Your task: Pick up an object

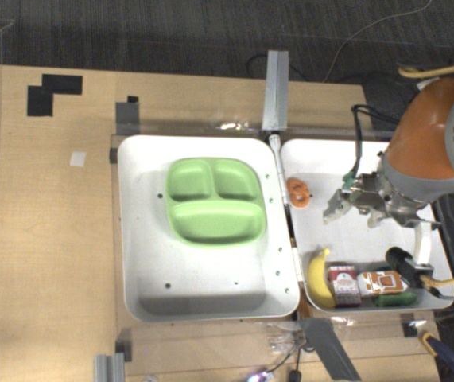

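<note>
We see the gripper [352,212] hanging over the middle of the right bin [322,156], at the end of the grey arm [437,146] with the orange band that reaches in from the right. Its fingers [332,210] look spread apart, with only the white bin floor showing between them, so they hold nothing. The things to pick lie in this same bin. A small orange piece [296,191] sits close to the bin's left wall, left of the gripper and apart from it. Along the near wall we find a row. A banana [317,275] curves into the near left corner, and a dark red box [343,286] lies just beside it on the right. An orange-and-white packet [379,281] comes next, with a green item [393,298] along its near edge. All of these lie nearer than the gripper and none touches it. In the left bin [143,293] a green divided plate [215,200] rests alone, a little far of centre. Both bins stand side by side on the pale wooden surface [44,213].
</note>
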Available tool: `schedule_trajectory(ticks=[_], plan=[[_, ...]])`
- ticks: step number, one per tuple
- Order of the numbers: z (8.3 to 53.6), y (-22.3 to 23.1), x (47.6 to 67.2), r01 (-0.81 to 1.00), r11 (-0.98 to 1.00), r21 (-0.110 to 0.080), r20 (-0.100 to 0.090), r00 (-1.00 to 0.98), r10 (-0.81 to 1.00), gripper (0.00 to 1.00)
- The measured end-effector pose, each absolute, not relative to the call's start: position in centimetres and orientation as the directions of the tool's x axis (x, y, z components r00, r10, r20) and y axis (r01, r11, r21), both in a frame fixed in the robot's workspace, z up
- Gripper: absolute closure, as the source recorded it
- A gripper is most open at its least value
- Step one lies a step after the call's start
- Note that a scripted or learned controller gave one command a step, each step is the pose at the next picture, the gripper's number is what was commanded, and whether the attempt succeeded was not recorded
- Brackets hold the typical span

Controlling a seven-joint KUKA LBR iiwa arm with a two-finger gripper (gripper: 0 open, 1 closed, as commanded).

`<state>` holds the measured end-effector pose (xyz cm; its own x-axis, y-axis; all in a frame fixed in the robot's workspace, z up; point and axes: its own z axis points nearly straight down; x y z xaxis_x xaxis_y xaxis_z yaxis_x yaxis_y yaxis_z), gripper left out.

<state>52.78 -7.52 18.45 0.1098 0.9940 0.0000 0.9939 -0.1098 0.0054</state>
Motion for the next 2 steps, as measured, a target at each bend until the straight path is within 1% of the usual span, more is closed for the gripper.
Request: schedule_trajectory(ticks=[1,2], plan=[[9.1,-12.3,52.6,0.990,0.139,0.013,-0.001,-0.139,0.990,0.00],[9.2,-8.9,49.5,0.998,-0.060,0.026,-0.004,0.060,0.998,0.00]])
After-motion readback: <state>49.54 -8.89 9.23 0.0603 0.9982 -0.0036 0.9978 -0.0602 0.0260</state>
